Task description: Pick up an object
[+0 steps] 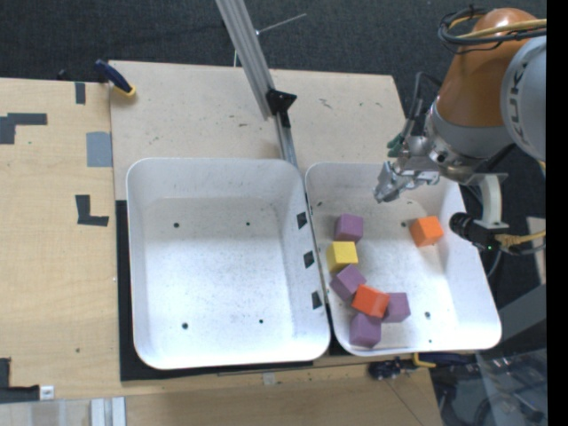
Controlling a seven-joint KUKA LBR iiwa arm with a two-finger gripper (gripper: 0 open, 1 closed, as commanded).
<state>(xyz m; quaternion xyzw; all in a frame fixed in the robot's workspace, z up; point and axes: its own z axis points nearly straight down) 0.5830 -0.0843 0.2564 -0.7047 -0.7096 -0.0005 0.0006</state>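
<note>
Now the tool (391,187), grip unreadable, hovers above the right bin (461,322); next, descend toward the purple cube (349,228).

Even, diffuse overhead light falls on the bench (222,114), bleaching the white bins (222,264) nearly featureless. Shadows are soft and short. Detail is slightly grainy, the hand (390,187) mildly blurred.

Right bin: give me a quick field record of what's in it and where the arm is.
right bin: seven blocks
purple blocks: four
yellow block: between the upper two purple ones
orange blocks: one alone at right, one in the lower cluster
gripper: above the bin's upper part, nothing seen held
left bin: beside it
</note>
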